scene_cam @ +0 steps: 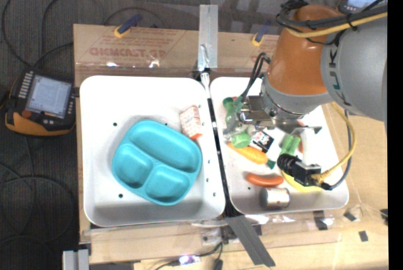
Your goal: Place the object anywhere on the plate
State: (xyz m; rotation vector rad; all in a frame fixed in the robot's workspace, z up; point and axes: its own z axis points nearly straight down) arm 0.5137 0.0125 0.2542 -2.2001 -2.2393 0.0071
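Dark grey carpet surrounds the table (378, 155), with black cables looping across it and a handheld control pendant (39, 103) with a lit screen lying at the left. Brown cardboard (138, 48) behind the bins carries faint red lettering, too blurred to read. Reaching in from the right, the grey arm (352, 55) shows part of a pale letter, perhaps a K, on its casing beside a glossy orange band. Two shallow white plastic bins sit side by side: the left bin (101, 99) holds a smooth turquoise plate (157, 162) with three rounded compartments, and a small red-and-white printed packet (191, 121), its print illegible, lies just beside the plate's upper right edge, not on it. The right bin (337, 196) holds a clutter of green pieces, an orange carrot-shaped toy (247, 151), a red sausage-shaped toy (264, 179), a dull metal can (276, 198) on its side and a yellow object. The gripper (255, 114) hangs low over this clutter; whether it is open, or has hold of anything, cannot be told.
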